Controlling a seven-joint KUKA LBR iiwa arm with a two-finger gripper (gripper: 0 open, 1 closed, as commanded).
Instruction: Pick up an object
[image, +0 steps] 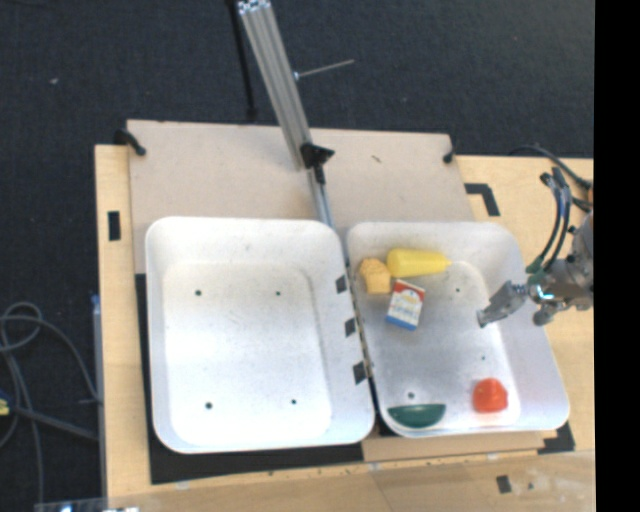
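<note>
Carton (404, 305) in the right bin (520, 345) looks light, stiff, best pinched across its flat faces; whether the tool (515, 303) is parted, I cannot tell.

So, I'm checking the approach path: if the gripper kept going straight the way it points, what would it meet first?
Probably the small red, white and blue carton, left of the gripper in the right white bin. It may be too high and pass over it; depth is unclear.

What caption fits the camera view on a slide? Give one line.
Gripper poised over the right bin, which holds a yellow object, small carton, red object and green bowl.
</note>
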